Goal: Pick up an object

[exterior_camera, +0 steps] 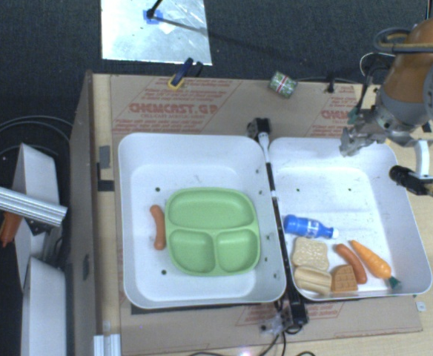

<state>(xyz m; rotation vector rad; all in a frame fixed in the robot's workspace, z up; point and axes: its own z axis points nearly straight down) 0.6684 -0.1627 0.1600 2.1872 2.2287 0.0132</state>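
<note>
**Inspector:** Cardboard [202,110] covers your bench under both bins, with dark floor beyond it. Your gripper [354,141] hangs over the far edge of the right bin [328,176], close to its far right corner.

**Operator:** Is it holding anything?

**Inspector:** Nothing shows in it. It is too small and blurred for me to tell whether it is spread or pressed together.

**Operator:** Where are the objects?

**Inspector:** All are well apart from the gripper tip, on the near side of it. In the right bin, the bottle [309,228] lies on its side, the closest item to the tip. Past it are the cracker [310,253], the bun [313,279] and the biscuit [343,278] at the near wall. The sausage [351,263] and carrot [371,259] lie side by side, almost straight toward you from the tip.

**Operator:** And the left bin?

**Inspector:** The left bin [194,154] holds a green tray [213,230], with a second sausage [157,227] just beside the tray's left rim. That one lies farthest from the tip. A tape roll [282,84] sits on the cardboard to the left of the gripper, beyond the bins.
</note>
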